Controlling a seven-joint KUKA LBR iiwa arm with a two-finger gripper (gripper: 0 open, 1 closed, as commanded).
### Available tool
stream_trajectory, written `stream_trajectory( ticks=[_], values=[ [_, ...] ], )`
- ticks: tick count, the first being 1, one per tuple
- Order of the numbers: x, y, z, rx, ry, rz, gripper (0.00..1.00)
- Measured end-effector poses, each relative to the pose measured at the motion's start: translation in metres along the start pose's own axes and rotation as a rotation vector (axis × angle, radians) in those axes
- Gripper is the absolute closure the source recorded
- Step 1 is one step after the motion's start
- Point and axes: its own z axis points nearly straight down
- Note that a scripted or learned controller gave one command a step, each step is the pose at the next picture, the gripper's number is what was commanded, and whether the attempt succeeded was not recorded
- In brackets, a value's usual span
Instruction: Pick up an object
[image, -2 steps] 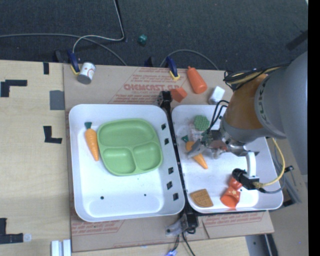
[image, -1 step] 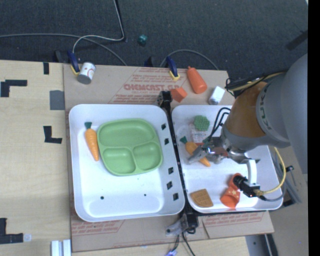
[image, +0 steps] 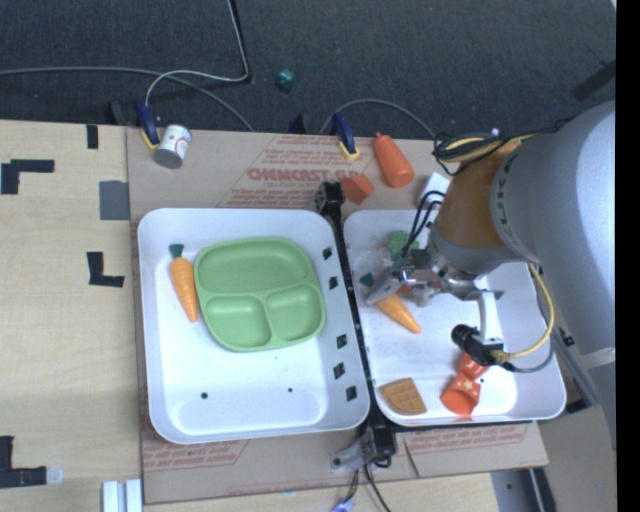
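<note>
The end effector hangs low in the right white bin, just above a small orange plastic carrot lying below its tip; whether it is released or clenched, I cannot tell. That bin also holds one tan waffle-like piece and one red-orange toy. The left white bin holds one green divided plate and a second orange carrot.

A brown cardboard sheet with red lettering lies under two shallow white bins — the left bin and the right bin — set side by side on a pale wooden bench. Two blue clamps pin the sheet's far edge (the second clamp sits further right). Thin black cables trail over the dark carpet behind.
</note>
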Motion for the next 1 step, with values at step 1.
stream_trajectory(
  ticks=[1],
  values=[
    [0.0001, -0.0001, -0.0096, 0.001, 0.000, 0.000, 1.00]
  ],
)
